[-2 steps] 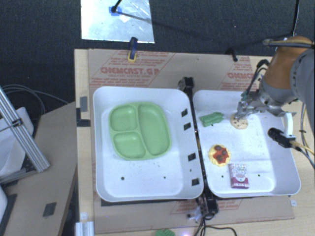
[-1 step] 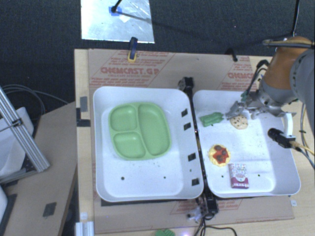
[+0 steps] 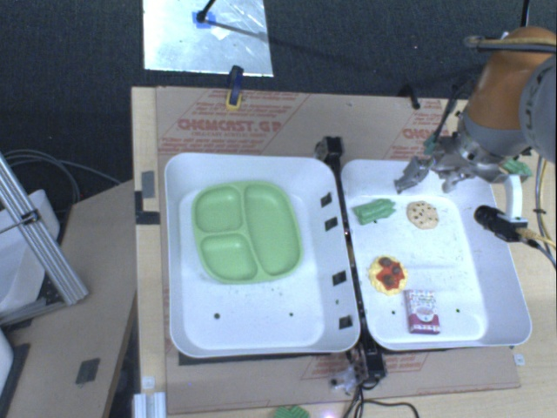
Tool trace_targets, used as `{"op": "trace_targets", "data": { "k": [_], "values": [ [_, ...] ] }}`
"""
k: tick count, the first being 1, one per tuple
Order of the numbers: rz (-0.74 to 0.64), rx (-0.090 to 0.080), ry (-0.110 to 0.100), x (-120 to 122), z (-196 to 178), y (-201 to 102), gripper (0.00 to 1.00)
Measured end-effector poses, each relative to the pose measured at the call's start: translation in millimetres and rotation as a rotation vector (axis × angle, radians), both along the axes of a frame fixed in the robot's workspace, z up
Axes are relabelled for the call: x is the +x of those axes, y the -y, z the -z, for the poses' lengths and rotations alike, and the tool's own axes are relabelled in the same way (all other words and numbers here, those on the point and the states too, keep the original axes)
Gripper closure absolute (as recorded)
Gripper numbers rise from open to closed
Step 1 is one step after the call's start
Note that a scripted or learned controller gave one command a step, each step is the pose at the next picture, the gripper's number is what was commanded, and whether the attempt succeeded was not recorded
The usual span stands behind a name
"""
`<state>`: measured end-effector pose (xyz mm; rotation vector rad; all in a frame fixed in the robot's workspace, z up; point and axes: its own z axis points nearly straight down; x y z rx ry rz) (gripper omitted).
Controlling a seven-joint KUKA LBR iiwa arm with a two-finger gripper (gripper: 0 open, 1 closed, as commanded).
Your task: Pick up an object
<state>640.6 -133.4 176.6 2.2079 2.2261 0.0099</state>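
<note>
In the right bin (image 3: pixel 474 273) lie a green toy (image 3: pixel 374 209), a round cookie (image 3: pixel 423 214), a small pizza-like toy with red and yellow topping (image 3: pixel 388 273) and a red-and-white packet (image 3: pixel 423 312). My gripper (image 3: pixel 430 181) hovers over the bin's far edge, just above and behind the cookie. It is open, its fingers are spread apart, and nothing is between them. The green toy sits to the lower left of the left finger (image 3: pixel 407 179).
The left bin (image 3: pixel 261 325) holds a green divided plate (image 3: pixel 246 232). A black hinge strip (image 3: pixel 341 251) runs between the two bins. A shiny metal sheet (image 3: pixel 207 24) lies on the dark floor beyond the bench.
</note>
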Motion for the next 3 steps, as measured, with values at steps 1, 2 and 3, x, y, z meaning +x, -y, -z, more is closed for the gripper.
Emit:
{"op": "trace_targets", "data": {
  "k": [1,2,3],
  "values": [
    [0.011,-0.001,-0.013,-19,97,53,0.00],
    [0.006,-0.002,-0.002,-15,80,50,1.00],
    [0.005,-0.001,-0.003,-15,80,50,0.00]
  ]
}}
